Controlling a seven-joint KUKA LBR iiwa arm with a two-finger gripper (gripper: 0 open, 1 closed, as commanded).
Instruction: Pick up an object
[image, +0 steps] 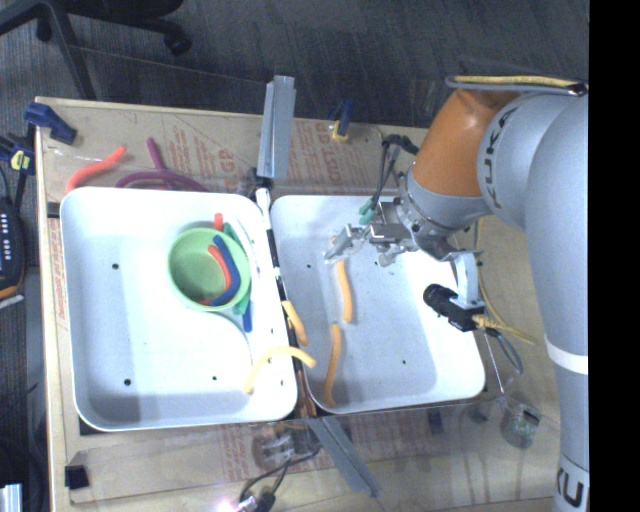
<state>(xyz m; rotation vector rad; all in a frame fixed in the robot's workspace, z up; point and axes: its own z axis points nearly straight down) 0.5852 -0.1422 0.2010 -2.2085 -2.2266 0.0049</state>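
Grey arm (545, 200), claw (345, 243) above orange strip (346, 293).

Two white bins (120, 390) are borne by a tan worktop (180, 125). A green bowl (195, 268) is seen with red and blue pieces inside. Orange-yellow strips (345, 292) are seen in the right bin.

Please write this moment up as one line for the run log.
arm: over right bin | gripper: above upper yellow strip, nothing seen held | left bin: green bowl | pick: not yet done
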